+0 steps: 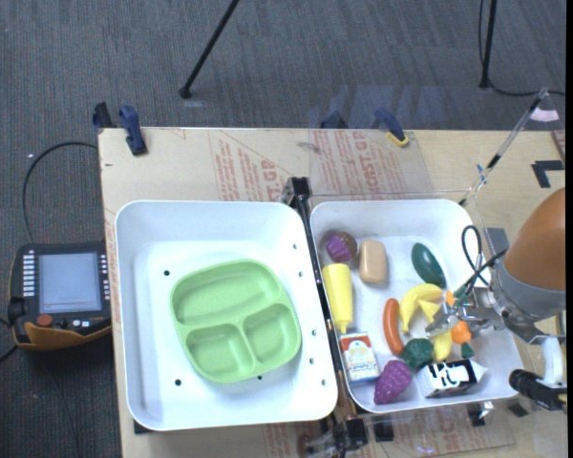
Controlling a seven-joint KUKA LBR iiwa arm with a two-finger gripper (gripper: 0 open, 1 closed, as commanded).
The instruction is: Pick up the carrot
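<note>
Gripper (456, 319): metal fingers low in the right bin (401, 210), reaching in from the right; fingertips lost among clustered toys, so whether it is released, clenched or grasping anything cannot be told. Arm (544, 256): orange band and grey wrist cut off at the right edge. Small orange piece (461, 332): right at the fingertips, partly covered by the metal, identity unclear. Banana (420, 302): yellow, touching the gripper's left side. Carrot (392, 324): orange-red, lying on the bin floor left of the gripper with the banana between them, apart from the fingers; long axis runs roughly top to bottom of the view, slightly tilted; which end is the tip is hard to make out. Dark green vegetable (428, 264): above the banana. Broccoli-like green piece (417, 352): below the banana, detail blurred. Black-and-white item (453, 374): near the bin's lower right corner, shape unclear. Purple grapes (393, 382): at the lower rim. Red-and-white carton (359, 355); yellow bottle (339, 294); tan block (372, 261); purple-brown item (340, 247): left part of the same bin. Left bin (134, 256): holds a green divided plate (234, 320).
</note>
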